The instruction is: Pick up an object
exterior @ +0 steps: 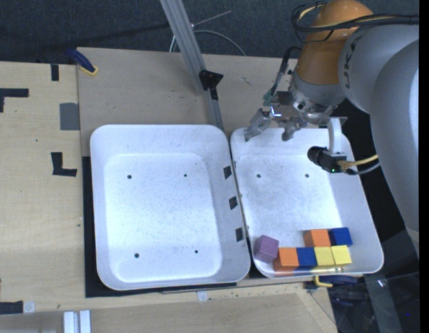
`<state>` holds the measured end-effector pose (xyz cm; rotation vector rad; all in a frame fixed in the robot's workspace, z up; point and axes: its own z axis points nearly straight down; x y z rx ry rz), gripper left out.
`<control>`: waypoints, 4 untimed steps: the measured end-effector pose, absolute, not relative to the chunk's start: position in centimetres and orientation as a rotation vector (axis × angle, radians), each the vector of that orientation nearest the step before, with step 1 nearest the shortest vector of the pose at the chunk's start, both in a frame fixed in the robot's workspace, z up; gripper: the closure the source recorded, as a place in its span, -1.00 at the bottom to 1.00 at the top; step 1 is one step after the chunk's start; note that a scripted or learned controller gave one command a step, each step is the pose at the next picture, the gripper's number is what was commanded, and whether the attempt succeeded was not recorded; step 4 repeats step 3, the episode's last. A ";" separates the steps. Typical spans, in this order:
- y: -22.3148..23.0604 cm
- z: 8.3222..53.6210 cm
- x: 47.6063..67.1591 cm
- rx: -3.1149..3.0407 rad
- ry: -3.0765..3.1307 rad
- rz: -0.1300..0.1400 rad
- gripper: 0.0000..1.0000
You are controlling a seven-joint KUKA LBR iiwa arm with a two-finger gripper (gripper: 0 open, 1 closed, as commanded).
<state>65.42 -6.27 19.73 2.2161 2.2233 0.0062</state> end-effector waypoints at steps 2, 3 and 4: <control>-1.5 19.2 66.1 2.216 2.227 0.001 -1.00; 1.7 19.2 61.5 2.221 2.228 -0.006 -1.00; 1.7 19.2 61.5 2.221 2.228 -0.006 -1.00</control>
